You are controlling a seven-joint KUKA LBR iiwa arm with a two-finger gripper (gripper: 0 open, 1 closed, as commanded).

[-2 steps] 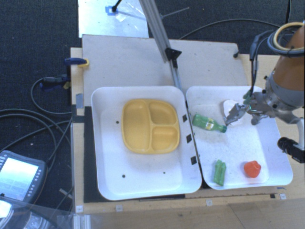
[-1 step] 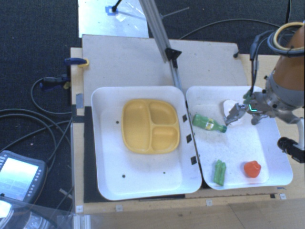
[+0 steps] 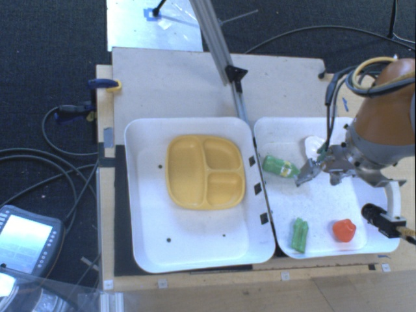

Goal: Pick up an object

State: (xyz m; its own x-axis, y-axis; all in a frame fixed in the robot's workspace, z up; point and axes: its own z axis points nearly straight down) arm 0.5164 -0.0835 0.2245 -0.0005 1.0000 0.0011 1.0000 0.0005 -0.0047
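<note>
The claw [image 3: 308, 173], its grip state impossible to tell, hovers just beside the small green plastic bottle [image 3: 279, 167] lying in the right white bin [image 3: 286, 132]; it looks light, stiff, slippery—best pinched across its middle.

The arm [image 3: 383, 119] partly hides a white object [image 3: 313, 145] beneath it.

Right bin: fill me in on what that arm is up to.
The arm reaches into the right bin, its gripper low beside a green bottle. Nothing is visibly held. A green block and a red toy lie nearer the front. The left bin holds a yellow divided plate.
</note>
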